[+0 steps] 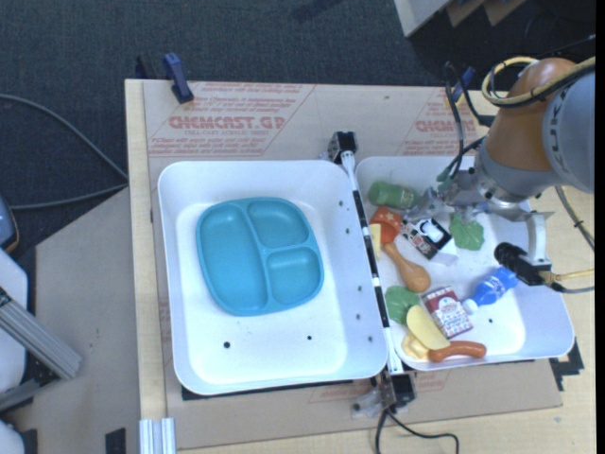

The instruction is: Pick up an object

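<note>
White plastic of your right bin (558, 334) holds the toys, and your tool (430, 233) sits low among them by a green piece (467, 233) and a red carrot-like one (386, 223), its grip state impossible to tell.

On the brown board (284, 112) under the bins, the red word "CHEMCAST" is printed behind the left bin, followed by letters that look like "GP". Smaller red lines around it cannot be read. The same print is partly seen behind the right bin. On the small red packet (448, 312) some print is visible but not readable.
</note>
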### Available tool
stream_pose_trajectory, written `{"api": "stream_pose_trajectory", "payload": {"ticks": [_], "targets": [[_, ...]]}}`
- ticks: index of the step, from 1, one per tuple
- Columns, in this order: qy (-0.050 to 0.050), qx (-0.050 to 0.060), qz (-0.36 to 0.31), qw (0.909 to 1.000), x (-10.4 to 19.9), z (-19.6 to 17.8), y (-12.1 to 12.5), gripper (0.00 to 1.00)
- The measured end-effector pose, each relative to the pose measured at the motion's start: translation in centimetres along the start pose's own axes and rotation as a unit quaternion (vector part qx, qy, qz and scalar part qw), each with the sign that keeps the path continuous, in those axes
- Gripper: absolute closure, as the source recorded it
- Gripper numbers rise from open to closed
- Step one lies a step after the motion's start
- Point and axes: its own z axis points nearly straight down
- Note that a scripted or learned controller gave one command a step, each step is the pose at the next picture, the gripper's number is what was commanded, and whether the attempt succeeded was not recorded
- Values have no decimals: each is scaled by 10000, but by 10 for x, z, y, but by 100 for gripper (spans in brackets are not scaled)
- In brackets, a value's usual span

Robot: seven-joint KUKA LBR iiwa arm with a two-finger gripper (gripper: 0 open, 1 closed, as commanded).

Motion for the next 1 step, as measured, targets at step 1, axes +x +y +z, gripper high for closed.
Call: {"api": "stream_pose_trajectory", "payload": {"ticks": [1], "targets": [[17,70,10,10000,17,12,15,0]]}}
